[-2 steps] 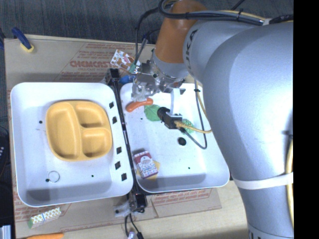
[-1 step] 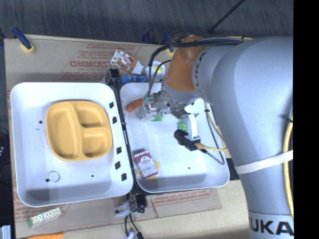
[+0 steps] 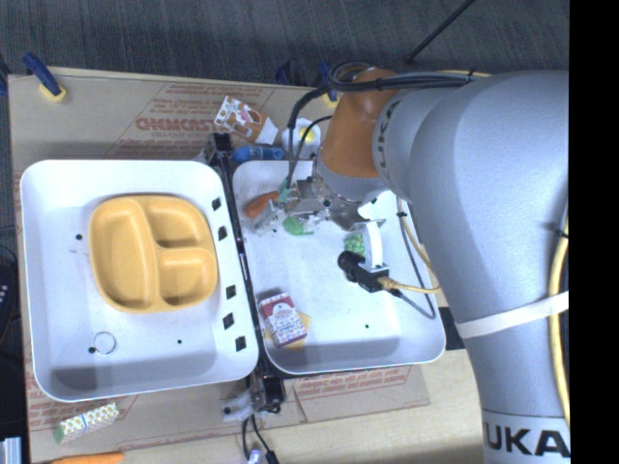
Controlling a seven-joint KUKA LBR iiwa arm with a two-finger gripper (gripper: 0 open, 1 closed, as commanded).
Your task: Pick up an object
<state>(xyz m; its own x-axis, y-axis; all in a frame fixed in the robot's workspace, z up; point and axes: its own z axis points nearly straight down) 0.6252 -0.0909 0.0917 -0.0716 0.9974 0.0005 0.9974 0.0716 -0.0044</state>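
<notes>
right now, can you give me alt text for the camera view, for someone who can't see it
A grey KUKA arm reaches from the right into the right white bin, its gripper low among small items at the far end. A red packet lies near the front; the left bin holds a yellow divided tray.

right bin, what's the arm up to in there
The grey arm reaches in from the right and has its claw low over the back of the right bin, among a small clutter with an orange piece and green bits. Nothing is visibly held. A red and white packet lies near the front of that bin. The left bin holds a yellow divided tray.
</notes>
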